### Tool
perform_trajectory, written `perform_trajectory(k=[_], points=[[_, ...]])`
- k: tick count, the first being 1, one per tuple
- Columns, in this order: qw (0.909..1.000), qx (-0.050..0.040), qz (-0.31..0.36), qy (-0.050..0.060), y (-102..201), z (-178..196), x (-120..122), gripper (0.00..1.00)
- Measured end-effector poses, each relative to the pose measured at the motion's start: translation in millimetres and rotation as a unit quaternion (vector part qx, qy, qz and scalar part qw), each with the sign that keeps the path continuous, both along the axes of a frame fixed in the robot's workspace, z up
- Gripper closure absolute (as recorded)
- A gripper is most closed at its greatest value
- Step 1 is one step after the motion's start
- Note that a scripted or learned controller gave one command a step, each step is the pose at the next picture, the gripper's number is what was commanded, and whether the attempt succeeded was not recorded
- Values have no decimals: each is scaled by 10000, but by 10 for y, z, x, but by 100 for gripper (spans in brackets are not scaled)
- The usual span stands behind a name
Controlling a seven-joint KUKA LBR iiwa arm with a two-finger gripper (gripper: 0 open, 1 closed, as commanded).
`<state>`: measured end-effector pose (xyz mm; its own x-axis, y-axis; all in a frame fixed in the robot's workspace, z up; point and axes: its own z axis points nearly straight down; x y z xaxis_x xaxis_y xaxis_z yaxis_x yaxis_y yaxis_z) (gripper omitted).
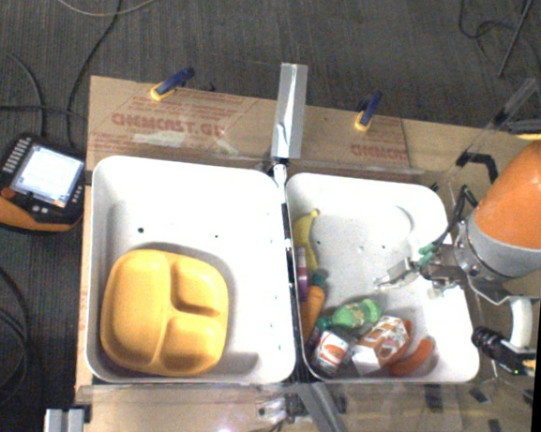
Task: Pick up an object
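Reach step: my gripper [399,273] above right bin [385,197], grip state unclear, cannot tell. Next: descend left-down onto toy pile [363,336], close on one.

Dark grey carpet floor [221,27] surrounded the worktop [111,102], with loose cables [98,35] trailing across it. A cardboard sheet [194,124], held by two blue-yellow clamps [172,82], covered the worktop. A teach pendant [33,183] lay at left.

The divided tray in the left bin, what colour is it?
Yellow-orange all over, plain. The tray shows best in the camera view.
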<state>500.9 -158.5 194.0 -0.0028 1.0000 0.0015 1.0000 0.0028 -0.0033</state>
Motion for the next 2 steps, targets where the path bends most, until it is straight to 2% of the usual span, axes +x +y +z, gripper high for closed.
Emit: perform_trajectory(k=[1,2], points=[[9986,1,533,-1,528,-788,466,0],[9986,2,535,-2,528,-788,467,0]])
